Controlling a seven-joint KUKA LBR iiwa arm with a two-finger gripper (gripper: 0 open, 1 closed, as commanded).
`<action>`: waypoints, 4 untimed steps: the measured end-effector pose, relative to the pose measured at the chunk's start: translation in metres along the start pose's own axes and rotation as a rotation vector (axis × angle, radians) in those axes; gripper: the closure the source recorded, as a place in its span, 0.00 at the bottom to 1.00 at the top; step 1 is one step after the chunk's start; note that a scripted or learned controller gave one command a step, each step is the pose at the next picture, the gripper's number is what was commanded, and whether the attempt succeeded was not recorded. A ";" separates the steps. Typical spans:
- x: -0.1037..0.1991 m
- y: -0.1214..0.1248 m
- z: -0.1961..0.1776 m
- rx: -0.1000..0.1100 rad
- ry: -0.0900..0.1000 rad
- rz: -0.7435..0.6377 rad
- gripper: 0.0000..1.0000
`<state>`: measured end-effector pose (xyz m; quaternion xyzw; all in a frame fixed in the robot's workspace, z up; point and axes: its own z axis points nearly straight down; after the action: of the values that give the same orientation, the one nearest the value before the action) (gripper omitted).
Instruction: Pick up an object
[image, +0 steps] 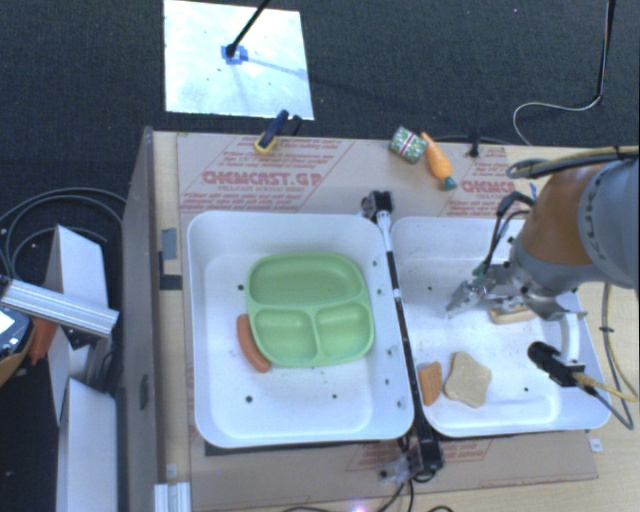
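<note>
Nearest the camera, at the front of the right bin (440, 255), a small orange piece (430, 382) lies just beside a tan bread slice (468, 380). In the left bin (225, 400), an orange sausage (252, 343) lies against the left edge of a green plate (308, 308) with 3 compartments.

Farther back in the right bin, the gripper (475, 295) sits low over the bin floor. A flat tan block (510, 316) lies just beside it on the right, resting on the bin floor. Whether the jaws are released or clenched cannot be told, and nothing is seen between them.

Beyond the 2 bins, a toy carrot (438, 160), a green can (407, 143) and a yellow-and-black clip (270, 135) lie on the printed cardboard sheet (300, 180). Farthest off, a white sheet (260, 75) lies on the dark floor (80, 80).
</note>
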<state>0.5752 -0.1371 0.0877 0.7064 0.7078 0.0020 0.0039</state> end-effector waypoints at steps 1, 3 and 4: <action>-0.030 0.018 -0.047 0.004 0.001 0.001 0.00; -0.057 0.023 -0.055 0.005 0.001 -0.002 0.00; -0.046 0.015 -0.032 0.007 0.002 -0.002 0.00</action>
<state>0.5901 -0.1830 0.1198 0.7057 0.7085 0.0003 0.0005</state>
